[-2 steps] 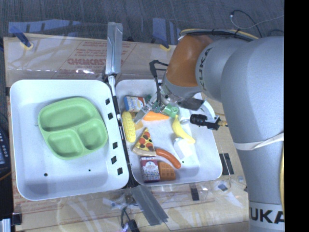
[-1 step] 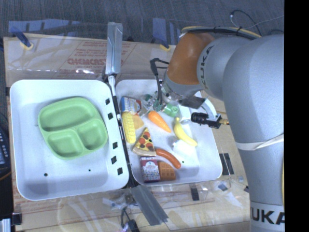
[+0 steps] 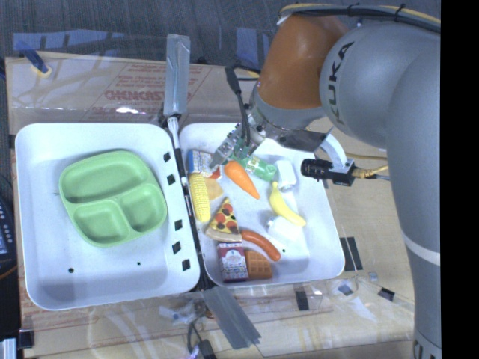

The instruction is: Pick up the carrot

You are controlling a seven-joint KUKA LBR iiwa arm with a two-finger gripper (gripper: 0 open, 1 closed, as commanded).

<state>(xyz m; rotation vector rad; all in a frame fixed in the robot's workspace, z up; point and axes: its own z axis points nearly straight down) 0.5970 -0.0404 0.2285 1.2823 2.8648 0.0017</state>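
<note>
Reading "KUKA" on the grey arm; claw (open or closed, unclear) hangs just beside the carrot.

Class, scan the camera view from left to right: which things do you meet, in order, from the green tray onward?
green divided tray → corn cob → carrot → banana

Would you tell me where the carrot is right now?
The carrot lies in the right bin, toward its upper middle, just below the gripper, between the corn cob and the banana.
</note>
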